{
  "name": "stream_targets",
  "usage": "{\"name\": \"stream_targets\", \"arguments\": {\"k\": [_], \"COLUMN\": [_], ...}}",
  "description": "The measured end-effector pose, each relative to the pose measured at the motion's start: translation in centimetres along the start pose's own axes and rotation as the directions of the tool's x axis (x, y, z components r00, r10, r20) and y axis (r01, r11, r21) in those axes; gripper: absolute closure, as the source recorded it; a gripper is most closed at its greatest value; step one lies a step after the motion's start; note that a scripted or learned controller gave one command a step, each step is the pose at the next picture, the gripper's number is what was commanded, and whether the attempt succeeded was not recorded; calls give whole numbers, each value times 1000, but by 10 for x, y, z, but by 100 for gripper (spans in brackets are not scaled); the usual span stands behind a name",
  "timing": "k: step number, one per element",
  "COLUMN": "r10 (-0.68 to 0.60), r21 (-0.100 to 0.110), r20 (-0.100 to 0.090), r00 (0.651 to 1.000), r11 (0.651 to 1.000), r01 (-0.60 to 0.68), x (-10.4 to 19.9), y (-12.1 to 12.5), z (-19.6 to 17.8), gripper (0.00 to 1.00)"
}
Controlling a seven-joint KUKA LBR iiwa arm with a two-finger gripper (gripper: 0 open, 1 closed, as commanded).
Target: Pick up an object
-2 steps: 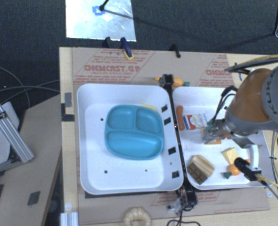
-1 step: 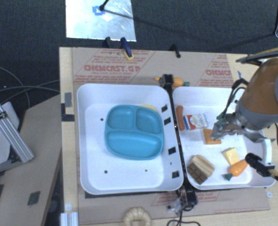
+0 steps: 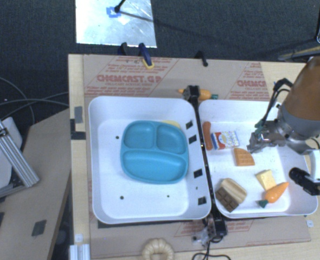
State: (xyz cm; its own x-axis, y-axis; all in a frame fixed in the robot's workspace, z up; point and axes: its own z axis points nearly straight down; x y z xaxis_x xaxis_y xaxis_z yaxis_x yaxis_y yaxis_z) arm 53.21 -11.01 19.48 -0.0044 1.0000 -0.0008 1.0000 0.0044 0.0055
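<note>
Seen from the camera view above the surface (image 3: pixel 122 72): two shallow white bins side by side, the left bin (image 3: pixel 103 145) bearing one blue plastic divided plate (image 3: pixel 153 151), the right bin (image 3: pixel 295 207) bearing six small toy foods. Counted there: one red sausage (image 3: pixel 207 135), one small white printed packet (image 3: pixel 225 140), one tan toast-like wedge (image 3: pixel 243 157), one pale yellow cheese block (image 3: pixel 266 179), one orange carrot (image 3: pixel 275 192) and one brown layered block (image 3: pixel 230 194). Grey arm with orange band (image 3: pixel 312 99) reached in from the right, gripper (image 3: pixel 259 141) low over the right bin, just beside the packet and above the toast-like wedge; nothing visible between its tips, and open or clenched could not be told at this angle. Judged nearest target: the wedge, lying flat and a little apart from its neighbours. Best done by centring over the wedge, descending straight, closing across its narrower width, and keeping clear of the packet and the bin wall.
</note>
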Motion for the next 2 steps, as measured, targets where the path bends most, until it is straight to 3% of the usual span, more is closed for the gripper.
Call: {"name": "stream_targets", "arguments": {"k": [1, 2], "r10": [0, -6], "r21": [2, 2], "r20": [0, -2], "r00": [1000, 1000], "r11": [1000, 1000], "r01": [0, 6], "x": [0, 54], "y": [1, 23], "z": [-31, -40], "gripper": [100, 100]}}
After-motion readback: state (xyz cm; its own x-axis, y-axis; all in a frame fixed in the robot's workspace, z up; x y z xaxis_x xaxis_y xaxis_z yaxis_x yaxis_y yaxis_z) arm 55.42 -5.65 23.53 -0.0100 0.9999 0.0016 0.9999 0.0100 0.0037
